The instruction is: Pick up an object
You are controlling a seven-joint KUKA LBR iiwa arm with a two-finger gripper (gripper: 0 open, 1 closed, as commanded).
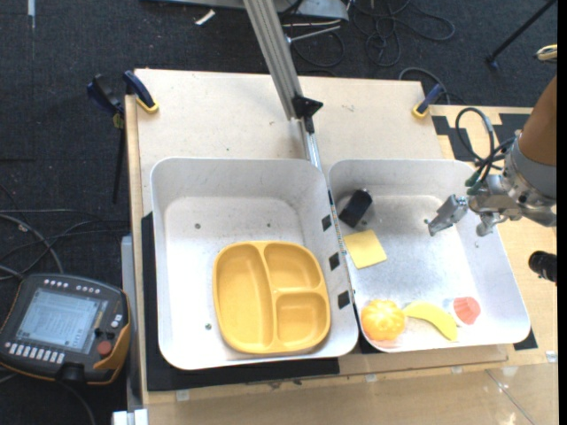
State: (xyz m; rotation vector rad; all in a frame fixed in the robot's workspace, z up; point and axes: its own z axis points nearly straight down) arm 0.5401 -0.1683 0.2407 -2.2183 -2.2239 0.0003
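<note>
Nearest me, orange (383,320), curved banana (434,319) and red piece (466,308) crowded the right bin's (496,273) near rim; I saw bare speckled floor beneath the gripper (462,217), fingers spread, holding nothing.

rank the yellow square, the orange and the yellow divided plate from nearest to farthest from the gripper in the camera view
From the gripper, over the right bin's right side:
1. yellow square, left part of the right bin.
2. orange, that bin's near left corner.
3. yellow divided plate, in the left bin, farthest left.
</note>
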